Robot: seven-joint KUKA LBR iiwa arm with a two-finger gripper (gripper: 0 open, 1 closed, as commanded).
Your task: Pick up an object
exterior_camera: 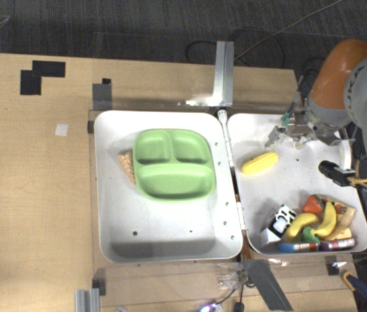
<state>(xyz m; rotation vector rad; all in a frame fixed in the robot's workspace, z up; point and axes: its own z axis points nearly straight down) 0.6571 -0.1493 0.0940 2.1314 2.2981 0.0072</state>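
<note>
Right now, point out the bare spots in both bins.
Left bin: bare floor in front of the green tray. Right bin: open floor between the yellow corn and the toy pile. Crowded: that pile's near-right corner, and the far edge under the claw.

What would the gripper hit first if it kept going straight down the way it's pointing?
Probably the bare white floor of the right bin; the gripper hangs near its far edge. The yellow piece lies off to the side, though depth is unclear.

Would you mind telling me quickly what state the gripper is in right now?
Gripper: open, holding nothing, over the right bin's far end, beyond the yellow corn cob.
</note>
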